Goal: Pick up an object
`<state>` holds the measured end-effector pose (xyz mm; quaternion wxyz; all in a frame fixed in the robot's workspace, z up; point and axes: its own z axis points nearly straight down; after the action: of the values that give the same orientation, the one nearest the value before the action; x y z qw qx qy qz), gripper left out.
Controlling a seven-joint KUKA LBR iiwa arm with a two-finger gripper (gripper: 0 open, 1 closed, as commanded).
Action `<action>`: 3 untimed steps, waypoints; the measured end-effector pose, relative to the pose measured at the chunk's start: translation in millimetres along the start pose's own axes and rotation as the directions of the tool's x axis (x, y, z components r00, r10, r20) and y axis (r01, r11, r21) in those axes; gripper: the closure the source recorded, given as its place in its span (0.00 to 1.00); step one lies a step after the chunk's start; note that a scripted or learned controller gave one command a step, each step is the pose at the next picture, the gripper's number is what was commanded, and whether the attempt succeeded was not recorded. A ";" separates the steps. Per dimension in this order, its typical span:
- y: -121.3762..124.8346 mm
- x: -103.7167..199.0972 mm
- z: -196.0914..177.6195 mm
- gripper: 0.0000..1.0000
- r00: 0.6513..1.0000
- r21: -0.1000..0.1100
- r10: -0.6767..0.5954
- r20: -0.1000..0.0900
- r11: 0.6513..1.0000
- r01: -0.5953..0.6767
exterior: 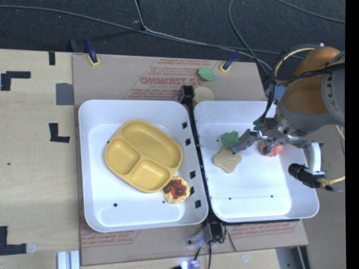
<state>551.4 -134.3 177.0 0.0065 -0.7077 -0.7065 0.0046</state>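
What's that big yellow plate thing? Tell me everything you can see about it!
The yellow plate is a divided tray that looks like smooth plastic, with rounded corners and three sunken sections: one long one along the top and two smaller ones below. It lies flat, turned at a slant, in the left white bin. All its sections look bare. A small round toy pizza with red bits sits at its lower right corner, touching or nearly touching its edge.

The arm (314, 88) reaches in from the right, orange band up, wrist bent down and leftward, with the gripper (247, 142) held low.
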 end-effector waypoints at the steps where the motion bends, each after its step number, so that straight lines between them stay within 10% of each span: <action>1: 3.1 0.5 -7.9 0.00 1.000 -0.014 -0.004 0.002 1.000 0.004; 3: -4.0 1.0 90.8 0.00 1.000 -0.013 -0.003 0.003 1.000 0.003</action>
<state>546.0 -133.1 86.2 0.0011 -0.7067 -0.7075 0.0009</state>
